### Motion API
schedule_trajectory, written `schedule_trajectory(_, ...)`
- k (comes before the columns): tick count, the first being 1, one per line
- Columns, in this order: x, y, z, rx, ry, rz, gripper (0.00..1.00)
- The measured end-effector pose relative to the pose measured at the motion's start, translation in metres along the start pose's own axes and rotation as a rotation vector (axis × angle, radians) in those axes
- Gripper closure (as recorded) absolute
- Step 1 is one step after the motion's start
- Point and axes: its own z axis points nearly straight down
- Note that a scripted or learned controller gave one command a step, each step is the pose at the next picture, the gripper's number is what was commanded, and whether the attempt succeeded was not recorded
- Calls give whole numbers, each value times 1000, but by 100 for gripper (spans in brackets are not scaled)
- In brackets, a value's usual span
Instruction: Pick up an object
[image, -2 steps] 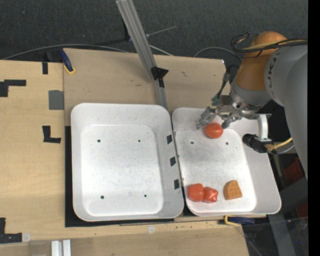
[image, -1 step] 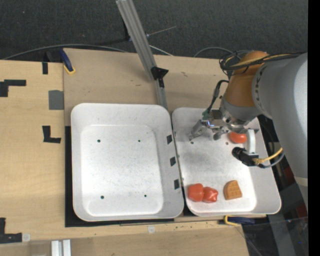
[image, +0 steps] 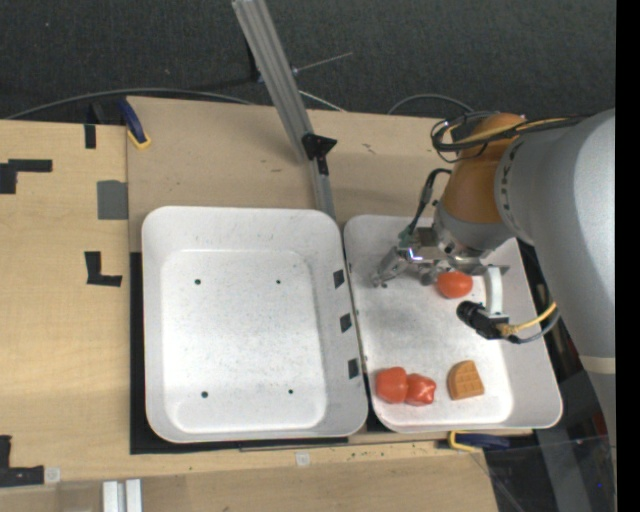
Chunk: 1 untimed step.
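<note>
We judge the task barely begun: nothing is lifted, and every object lies loose on the floor of the right bin (image: 530, 400). The pincer (image: 385, 276) hangs low over that bin's upper part, its metal tips reaching toward the divide between the two bins, and we see nothing between them. Whether the tips stand apart or together we cannot tell from this slant.

The nearest candidate, a small orange-red ball (image: 454, 285), sits just behind the pincer, tucked under the wrist rather than ahead of the tips. Being round, it shows no long axis and points nowhere.

Well below the pincer, near the bin's front wall, lie two red pieces (image: 405, 386) touching each other; together their long axis runs roughly across the bin. Beside them rests a tan waffle-like piece (image: 465, 380), squat, with no clear heading.

What is left is the whole grasp and lift.
</note>
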Motion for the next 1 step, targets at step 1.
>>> schedule_trajectory(1, 1, 0, -11, -1, 1, -1, 100)
